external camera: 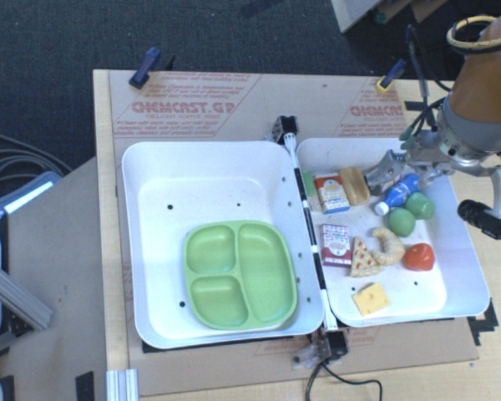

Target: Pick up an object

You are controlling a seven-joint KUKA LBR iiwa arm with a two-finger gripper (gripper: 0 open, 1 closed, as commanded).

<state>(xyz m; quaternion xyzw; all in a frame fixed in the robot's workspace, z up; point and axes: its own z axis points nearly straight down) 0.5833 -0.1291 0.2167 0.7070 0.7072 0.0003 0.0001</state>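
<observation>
From my remote station I saw the grey arm with the orange band reaching in over the far corner of the right white plastic bin. Its end effector was low at the far part of that bin, just beside a small blue and white bottle and near a tan flat cracker-like block. I could not tell how the end effector was set, because the metal parts were dark and mixed together in the view.

No object was lifted yet, in my judgement. The things to choose from all lay in the right bin: two green round balls, a red tomato-like piece, a yellow cheese wedge, a pizza slice, a pale curved pastry piece, and two small printed cartons. The left white bin carried only a light green divided tray.

I judged that the step in hand was the approach and descent on the bottle. The next move would need the end effector centred over the bottle, then a firm closing. The bottle is round and may roll away toward the green balls, which are very near.
</observation>
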